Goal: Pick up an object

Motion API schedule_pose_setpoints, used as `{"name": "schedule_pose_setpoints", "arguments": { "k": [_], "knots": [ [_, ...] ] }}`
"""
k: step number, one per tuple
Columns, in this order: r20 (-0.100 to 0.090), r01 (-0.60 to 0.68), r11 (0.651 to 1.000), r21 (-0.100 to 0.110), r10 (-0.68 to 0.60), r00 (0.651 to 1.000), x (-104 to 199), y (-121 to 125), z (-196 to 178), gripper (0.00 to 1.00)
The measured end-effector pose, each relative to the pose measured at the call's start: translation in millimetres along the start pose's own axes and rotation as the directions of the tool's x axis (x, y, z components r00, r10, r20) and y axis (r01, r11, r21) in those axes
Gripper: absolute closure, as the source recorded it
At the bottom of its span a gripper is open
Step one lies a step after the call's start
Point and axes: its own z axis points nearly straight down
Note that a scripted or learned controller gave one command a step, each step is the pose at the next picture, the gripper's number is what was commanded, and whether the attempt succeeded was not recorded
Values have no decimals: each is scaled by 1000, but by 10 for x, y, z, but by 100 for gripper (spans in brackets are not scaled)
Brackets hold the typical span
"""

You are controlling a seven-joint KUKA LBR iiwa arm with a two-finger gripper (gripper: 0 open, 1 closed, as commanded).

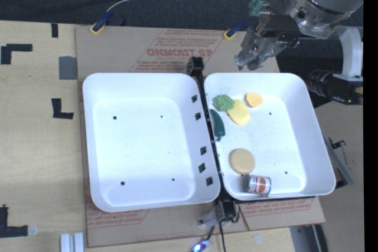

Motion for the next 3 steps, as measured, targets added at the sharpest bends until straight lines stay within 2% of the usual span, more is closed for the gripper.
{"name": "schedule_pose_setpoints", "arguments": {
  "k": [1,2,3],
  "knots": [
    [7,3,1000,30,-3,1000,710,103,1670,100],
    [5,-8,1000,19,8,1000,102,-218,1852,100],
    [2,-5,1000,0,5,1000,-232,-178,706,100]
  ]
}}
